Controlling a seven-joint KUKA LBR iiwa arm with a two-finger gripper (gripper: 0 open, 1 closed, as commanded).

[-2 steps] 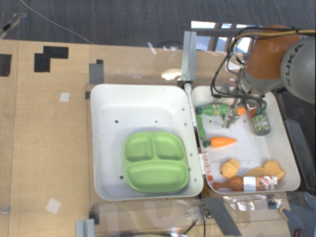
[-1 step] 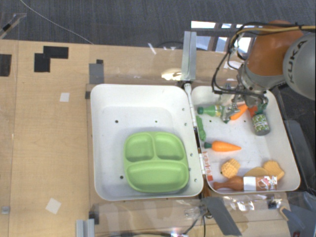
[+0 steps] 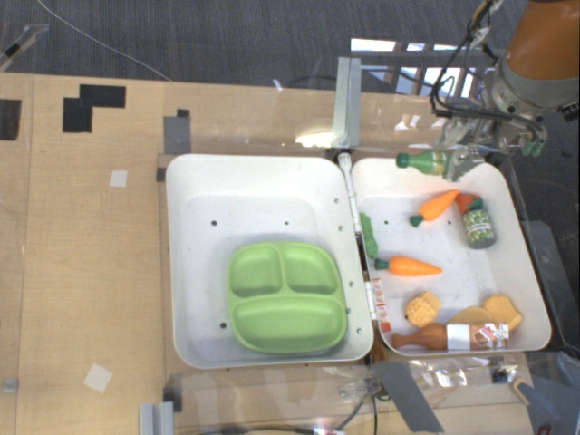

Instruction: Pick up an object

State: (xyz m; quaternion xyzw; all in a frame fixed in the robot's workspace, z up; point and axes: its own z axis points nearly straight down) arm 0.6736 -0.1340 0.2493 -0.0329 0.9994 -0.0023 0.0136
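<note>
My gripper point(image 3: 464, 157) hangs over the far edge of the right bin point(image 3: 526, 243), below the orange band of the arm. A green bottle point(image 3: 422, 161) lies on its side just left of the gripper, its right end at or under the gripper; I cannot tell whether they touch. An orange carrot point(image 3: 438, 204) and a small can with a green label point(image 3: 478, 227) lie just in front of the gripper. A second carrot point(image 3: 410, 265) rests mid-bin.
A round cracker point(image 3: 420, 308), tan bread pieces point(image 3: 491, 314) and a brown bottle point(image 3: 453, 336) lie at the right bin's near edge. A green pod point(image 3: 367, 236) lies along its left wall. The left bin point(image 3: 195, 243) holds a green divided plate point(image 3: 285, 295).
</note>
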